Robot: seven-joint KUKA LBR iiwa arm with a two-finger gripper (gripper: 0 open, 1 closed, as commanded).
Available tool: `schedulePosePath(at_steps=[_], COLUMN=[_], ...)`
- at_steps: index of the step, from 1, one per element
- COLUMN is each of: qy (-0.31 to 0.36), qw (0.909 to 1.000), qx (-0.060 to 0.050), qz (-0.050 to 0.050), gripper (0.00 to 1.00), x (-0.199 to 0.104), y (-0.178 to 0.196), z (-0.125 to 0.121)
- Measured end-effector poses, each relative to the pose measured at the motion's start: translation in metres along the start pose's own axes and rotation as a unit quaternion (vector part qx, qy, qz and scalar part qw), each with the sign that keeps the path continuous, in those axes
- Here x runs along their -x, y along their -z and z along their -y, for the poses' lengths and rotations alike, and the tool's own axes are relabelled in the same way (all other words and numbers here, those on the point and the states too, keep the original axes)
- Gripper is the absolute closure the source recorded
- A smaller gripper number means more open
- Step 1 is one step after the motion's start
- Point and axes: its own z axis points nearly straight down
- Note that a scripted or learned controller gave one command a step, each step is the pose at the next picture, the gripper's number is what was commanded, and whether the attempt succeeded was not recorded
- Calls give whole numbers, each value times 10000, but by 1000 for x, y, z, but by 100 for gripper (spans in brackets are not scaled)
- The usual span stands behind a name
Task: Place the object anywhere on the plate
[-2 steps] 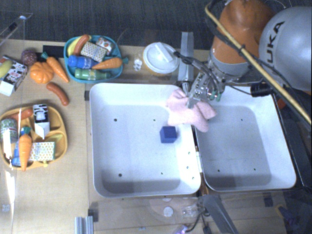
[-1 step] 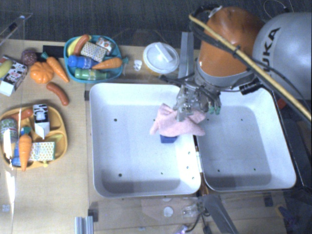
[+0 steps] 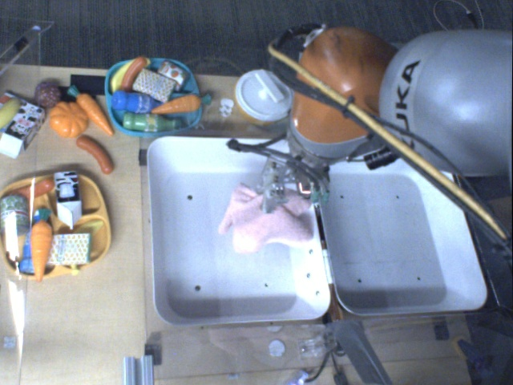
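Observation:
A pale pink, flat, irregular thing (image 3: 260, 219) lies in the right half of the left white bin (image 3: 184, 247). My gripper (image 3: 286, 187) hangs over its upper right edge, close to the wall between the two bins. The grey arm with its orange band (image 3: 341, 79) comes in from the upper right and covers the bin's back right corner. Whether the gripper touches the pink thing I cannot tell, and what lies directly under it is hidden.
The right white bin (image 3: 401, 247) sits beside the left one. A yellow-and-white lidded cup (image 3: 260, 96) stands behind the left bin. On the bench at left are a blue bowl (image 3: 152, 95) of toy food, a yellow dish (image 3: 100, 215) with several toys, a pumpkin (image 3: 66, 120) and a sausage (image 3: 96, 155).

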Motion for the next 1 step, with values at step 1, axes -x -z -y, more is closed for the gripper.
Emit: schedulePosePath(at_steps=[1], qy=[5], qw=[10000], qx=[-2], qz=[-6], gripper=[100], x=[-27], y=[1], z=[-44])
